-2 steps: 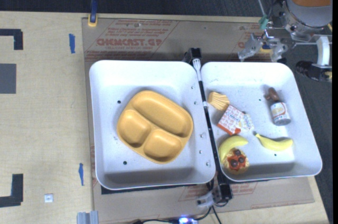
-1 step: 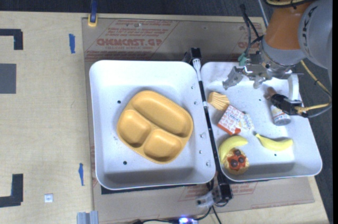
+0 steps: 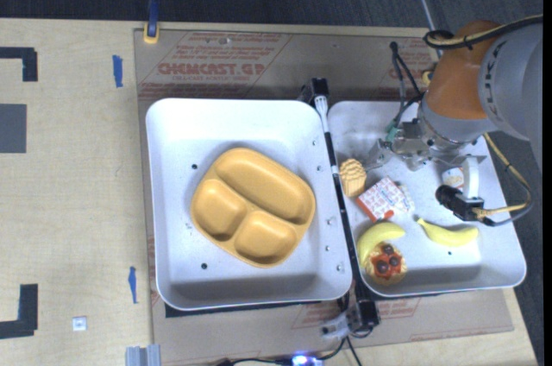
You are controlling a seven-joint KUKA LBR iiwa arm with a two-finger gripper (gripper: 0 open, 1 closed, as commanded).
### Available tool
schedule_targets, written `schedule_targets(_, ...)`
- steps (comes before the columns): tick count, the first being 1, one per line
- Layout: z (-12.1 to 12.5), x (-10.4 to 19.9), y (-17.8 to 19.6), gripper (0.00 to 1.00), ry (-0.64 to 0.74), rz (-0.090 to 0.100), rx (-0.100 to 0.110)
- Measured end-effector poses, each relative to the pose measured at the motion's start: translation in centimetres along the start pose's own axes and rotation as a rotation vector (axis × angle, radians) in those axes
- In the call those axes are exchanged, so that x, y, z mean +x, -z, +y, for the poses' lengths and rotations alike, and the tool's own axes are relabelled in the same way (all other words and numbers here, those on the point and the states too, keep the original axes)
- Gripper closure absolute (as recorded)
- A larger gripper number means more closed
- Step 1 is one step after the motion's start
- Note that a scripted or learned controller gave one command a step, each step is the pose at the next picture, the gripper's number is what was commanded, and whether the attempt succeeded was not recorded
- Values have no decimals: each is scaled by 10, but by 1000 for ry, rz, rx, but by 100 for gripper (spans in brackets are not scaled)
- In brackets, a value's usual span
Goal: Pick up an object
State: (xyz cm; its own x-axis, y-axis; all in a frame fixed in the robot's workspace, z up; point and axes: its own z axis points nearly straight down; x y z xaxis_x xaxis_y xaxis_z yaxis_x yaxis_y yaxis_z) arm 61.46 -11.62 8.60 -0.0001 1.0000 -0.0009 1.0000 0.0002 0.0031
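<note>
The right bin (image 3: 509, 265) holds a beige ridged pastry-like toy (image 3: 352, 176) near its left wall. A red-and-white packet (image 3: 384, 198) lies just to the toy's right. Toward the front lies a yellow banana (image 3: 448, 232). At the front left, a yellow-green curved fruit (image 3: 377, 234) lies against an orange-red round toy (image 3: 386, 265). My gripper (image 3: 412, 144) hangs low over the back middle of this bin, above and to the right of the packet, under the grey arm with its orange band (image 3: 457, 84). I see nothing held in it.
A yellow three-compartment tray (image 3: 252, 205) lies in the left bin (image 3: 168, 127). A black divider strip (image 3: 332, 174) runs between the two bins. Bare white floor shows at the right bin's back left and front right.
</note>
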Motion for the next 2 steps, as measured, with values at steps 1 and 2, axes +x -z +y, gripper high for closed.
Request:
schedule_targets(1,-84,0,0,0,-1,1,2)
schedule_targets(2,-134,14,1,0,0,1,-2)
